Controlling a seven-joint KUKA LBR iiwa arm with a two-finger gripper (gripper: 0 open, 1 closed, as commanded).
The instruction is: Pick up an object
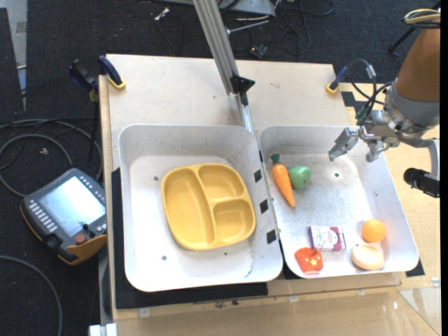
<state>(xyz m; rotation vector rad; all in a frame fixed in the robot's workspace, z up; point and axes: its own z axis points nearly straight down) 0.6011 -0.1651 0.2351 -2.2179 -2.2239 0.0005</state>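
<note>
The right bin (392,201) holds an orange toy carrot (283,183) with a green round piece (300,176) beside it at the bin's left. Near its front edge lie a pink and white small box (327,238), a red piece with a yellow star (309,260), an orange ball (373,230) and a cream egg-shaped piece (368,257). My gripper (358,148) hangs over the back right part of this bin, its two fingers spread apart with nothing between them. It is well to the right of the carrot and behind the ball.
The left bin (133,187) holds a yellow divided plate (208,206). A slanted metal pole (218,37) rises from between the bins at the back. Yellow clamps sit at the bench's back corners, and a teach pendant (64,215) lies on the floor at left.
</note>
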